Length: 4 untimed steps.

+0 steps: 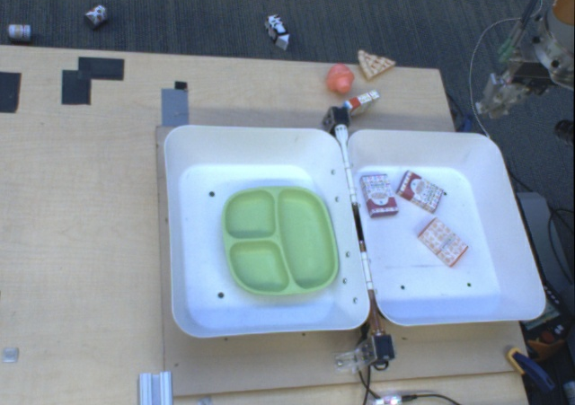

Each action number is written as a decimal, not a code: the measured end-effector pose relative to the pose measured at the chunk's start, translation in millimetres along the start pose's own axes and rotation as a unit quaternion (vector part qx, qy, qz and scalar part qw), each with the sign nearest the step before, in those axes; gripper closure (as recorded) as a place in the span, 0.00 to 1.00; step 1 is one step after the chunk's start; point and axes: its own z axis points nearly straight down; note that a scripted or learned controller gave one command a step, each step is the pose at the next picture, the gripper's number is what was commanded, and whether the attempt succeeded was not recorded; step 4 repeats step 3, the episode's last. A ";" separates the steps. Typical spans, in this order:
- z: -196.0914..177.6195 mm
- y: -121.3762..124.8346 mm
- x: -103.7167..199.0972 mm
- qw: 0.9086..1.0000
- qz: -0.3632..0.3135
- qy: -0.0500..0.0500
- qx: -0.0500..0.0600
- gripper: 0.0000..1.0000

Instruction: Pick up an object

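Camera view. In the right bin you had three small flat packets lying well apart from the gripper. The first packet — red and white, printed face up — lay near the bin's left wall, just beside the hinge line between the bins. The second packet, darker red with a white panel, lay tilted just to its right, close but seemingly not touching. The third packet, paler with a fine red pattern, lay turned at a slant nearer the middle of the bin floor. In the left bin a green tray with three compartments rested flat. The gripper hung at the upper right, beyond the bench edge and over the dark floor — outside both bins, with cables looped about it. You could see nothing between its fingers; whether they stood apart or together could not be told. On the bench above the bins lay an orange ball, a pizza-slice toy and a small tube.
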 end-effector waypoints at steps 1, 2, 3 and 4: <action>-77.7 0.1 -28.8 1.000 0.000 0.000 0.001 1.00; 60.8 -5.9 -21.3 1.000 0.000 0.002 0.004 1.00; -76.5 0.4 -28.3 1.000 -0.001 0.000 0.000 1.00; -76.5 0.4 -28.3 1.000 -0.001 0.000 0.000 1.00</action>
